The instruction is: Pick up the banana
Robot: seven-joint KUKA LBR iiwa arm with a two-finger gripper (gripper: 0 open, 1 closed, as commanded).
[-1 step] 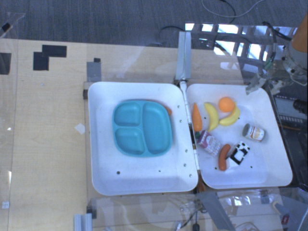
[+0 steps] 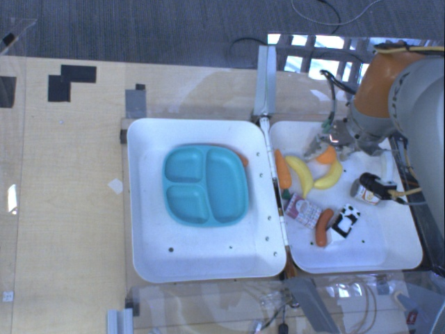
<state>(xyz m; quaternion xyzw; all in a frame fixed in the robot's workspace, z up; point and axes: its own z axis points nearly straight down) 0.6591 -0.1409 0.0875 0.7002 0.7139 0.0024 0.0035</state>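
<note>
The tool (image 2: pixel 322 146) hangs over the far part of the right bin (image 2: pixel 389 245). It is just above a small orange thing (image 2: pixel 326 156), and I cannot tell whether it is wide or narrow. Nothing shows in its grasp.

The banana (image 2: pixel 303 175) lies flat in the same bin, near the left wall and just beside the tool. A second yellow curve (image 2: pixel 331 175) meets its near end; I cannot tell whether they are one fruit or two. A carrot (image 2: pixel 281 169) lies along the wall to the banana's left, close to it.

Nearer the camera are a pink packet (image 2: pixel 302 211), a sausage (image 2: pixel 322 227) and a small black-and-white block (image 2: pixel 344 222). The packet's print is too small to read, and the block bears a pattern with no legible letters.

The left bin (image 2: pixel 149 249) holds a blue divided plate (image 2: pixel 206 185), with an orange-brown edge (image 2: pixel 241 158) showing at its far right rim. The pale bench (image 2: pixel 62 207) carries black marks (image 2: pixel 69 82) at its far left, none forming words.
</note>
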